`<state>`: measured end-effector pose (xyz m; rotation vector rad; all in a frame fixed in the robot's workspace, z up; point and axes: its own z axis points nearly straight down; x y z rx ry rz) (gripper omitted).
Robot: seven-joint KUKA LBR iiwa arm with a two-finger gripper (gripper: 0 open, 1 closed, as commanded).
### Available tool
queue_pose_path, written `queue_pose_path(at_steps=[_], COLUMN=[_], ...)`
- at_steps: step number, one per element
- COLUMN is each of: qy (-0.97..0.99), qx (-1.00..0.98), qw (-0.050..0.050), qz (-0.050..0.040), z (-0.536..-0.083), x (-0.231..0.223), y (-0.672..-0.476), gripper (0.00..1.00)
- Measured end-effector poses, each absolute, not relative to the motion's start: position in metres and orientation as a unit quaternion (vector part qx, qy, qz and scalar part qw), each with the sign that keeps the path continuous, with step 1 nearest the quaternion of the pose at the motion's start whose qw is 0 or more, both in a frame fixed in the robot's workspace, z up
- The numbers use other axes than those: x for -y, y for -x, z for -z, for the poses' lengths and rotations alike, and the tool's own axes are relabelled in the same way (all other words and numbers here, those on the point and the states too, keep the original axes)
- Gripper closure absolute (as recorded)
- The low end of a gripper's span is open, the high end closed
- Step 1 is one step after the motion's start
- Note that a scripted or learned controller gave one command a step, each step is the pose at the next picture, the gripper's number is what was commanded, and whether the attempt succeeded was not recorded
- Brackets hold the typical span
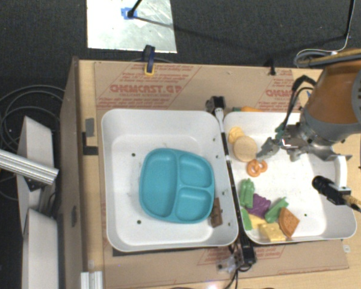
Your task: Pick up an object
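Near you, in the right bin [340,221], lie the yellow cheese [271,232] and toast [287,222]. You see the gripper [275,146] above the pretzel [257,167] with fingers open, holding nothing.

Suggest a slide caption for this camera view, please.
Gripper poised above a pretzel in the right bin of toy food; a blue divided plate sits in the left bin.

The arm [340,98] is cut off by the right edge. The right bin's [334,224] far corner is hidden beneath it. The orange item [251,109] behind that bin's rim is mostly concealed. The gripper's [275,147] finger spacing cannot be judged.
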<state>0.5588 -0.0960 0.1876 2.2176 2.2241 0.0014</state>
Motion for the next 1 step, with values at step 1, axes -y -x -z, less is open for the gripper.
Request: queue_pose_path(at_steps=[1], qy=[-0.705], qx=[-0.709], qw=[0.0], qz=[-0.0003], z=[-0.0809], x=[0.0813], y=[-0.5732], gripper=[0.0])
